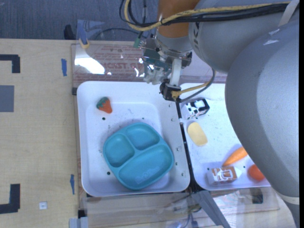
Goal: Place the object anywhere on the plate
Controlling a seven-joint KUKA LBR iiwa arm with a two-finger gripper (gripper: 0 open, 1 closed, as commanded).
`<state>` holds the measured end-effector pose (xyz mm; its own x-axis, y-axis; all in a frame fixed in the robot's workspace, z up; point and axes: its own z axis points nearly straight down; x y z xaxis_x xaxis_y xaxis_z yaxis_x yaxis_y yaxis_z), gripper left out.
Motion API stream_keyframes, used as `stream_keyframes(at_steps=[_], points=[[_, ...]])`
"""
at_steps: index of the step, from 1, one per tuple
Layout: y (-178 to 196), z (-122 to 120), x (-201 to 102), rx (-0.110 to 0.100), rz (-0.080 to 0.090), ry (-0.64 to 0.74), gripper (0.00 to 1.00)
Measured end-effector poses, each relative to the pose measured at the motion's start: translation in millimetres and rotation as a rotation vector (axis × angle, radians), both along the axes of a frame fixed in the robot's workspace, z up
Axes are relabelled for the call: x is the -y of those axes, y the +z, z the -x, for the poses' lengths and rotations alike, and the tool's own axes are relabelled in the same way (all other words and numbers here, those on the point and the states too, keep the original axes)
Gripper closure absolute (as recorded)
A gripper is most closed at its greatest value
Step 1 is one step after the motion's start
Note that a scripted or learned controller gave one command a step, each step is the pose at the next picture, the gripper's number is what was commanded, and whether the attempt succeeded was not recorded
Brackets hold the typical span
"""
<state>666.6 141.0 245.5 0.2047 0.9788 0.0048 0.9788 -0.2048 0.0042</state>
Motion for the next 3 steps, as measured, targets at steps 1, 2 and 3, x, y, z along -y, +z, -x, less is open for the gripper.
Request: stream_keyframes(at_steps=[1,2,3], points=[[-37,1,-58,-0.008,0.004,0.449,1.00],[-33,0,-78,0.001,0.006,0.791,1.00],[-32,0,-78,0.001,0.006,0.791,0.00]])
